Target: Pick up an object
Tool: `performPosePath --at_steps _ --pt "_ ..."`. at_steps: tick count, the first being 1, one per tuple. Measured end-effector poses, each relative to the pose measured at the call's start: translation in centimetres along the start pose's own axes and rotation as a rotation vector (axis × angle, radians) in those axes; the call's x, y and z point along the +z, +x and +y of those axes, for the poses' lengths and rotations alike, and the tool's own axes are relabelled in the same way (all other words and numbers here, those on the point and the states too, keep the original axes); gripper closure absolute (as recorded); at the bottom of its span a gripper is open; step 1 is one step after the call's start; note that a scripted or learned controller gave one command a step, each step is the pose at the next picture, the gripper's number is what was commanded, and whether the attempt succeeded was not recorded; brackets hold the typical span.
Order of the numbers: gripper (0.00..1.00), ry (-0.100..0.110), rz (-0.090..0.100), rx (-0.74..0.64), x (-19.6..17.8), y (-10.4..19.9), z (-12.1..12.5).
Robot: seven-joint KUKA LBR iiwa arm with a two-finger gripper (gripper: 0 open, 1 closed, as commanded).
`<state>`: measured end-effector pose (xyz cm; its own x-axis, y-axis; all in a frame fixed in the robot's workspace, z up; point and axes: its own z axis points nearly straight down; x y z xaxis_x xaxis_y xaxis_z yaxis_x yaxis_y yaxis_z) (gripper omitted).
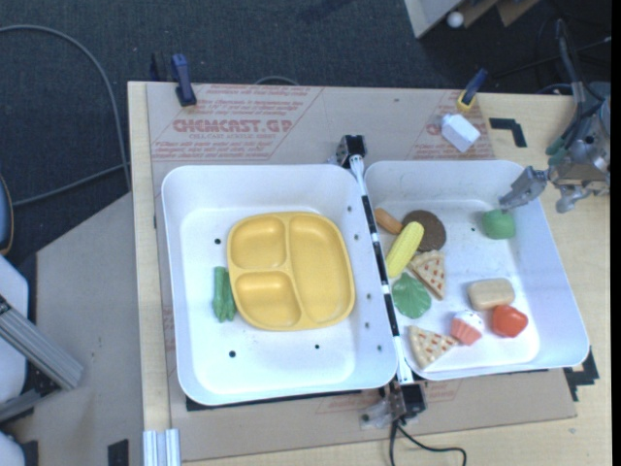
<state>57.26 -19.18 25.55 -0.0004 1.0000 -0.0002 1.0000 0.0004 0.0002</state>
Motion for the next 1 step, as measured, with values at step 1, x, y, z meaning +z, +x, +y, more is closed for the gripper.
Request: performPosePath --at_steps 1 --pt "0.00 0.001 0.001 -0.001 10.83 9.91 0.08"
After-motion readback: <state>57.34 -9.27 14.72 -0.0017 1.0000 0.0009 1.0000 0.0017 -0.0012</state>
